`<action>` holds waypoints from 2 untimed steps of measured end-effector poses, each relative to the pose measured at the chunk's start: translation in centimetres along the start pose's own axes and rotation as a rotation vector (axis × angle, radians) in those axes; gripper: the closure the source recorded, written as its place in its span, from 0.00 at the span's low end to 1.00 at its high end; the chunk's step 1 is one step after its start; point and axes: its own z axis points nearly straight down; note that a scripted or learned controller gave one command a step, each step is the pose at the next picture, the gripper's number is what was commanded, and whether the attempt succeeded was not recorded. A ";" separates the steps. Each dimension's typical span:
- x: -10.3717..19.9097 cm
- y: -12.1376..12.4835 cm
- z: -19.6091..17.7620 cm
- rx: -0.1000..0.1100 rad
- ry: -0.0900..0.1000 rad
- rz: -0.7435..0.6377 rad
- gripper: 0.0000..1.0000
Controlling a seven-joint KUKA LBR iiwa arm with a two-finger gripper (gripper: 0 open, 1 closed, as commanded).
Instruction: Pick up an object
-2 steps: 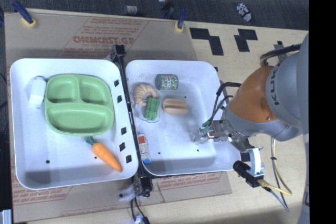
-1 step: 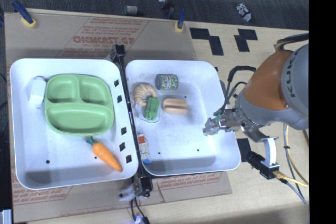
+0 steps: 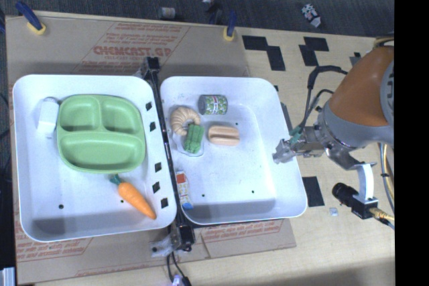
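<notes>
The pincer (image 3: pixel 281 152) hangs over the right bin's (image 3: pixel 268 201) right rim, its spread impossible to tell; a hot dog (image 3: pixel 223 134) lies well left, bare white floor between them.

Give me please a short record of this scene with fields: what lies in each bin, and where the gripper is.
left bin: green divided plate, carrot, small white object at the left wall
right bin: small can, croissant, green item, hot dog bun, small packet by the left wall
gripper: at the right bin's right rim, nothing seen between its fingers
arm: grey, orange band, at the right
</notes>
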 end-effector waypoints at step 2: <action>0.1 -0.2 9.0 0.006 0.003 -0.001 1.00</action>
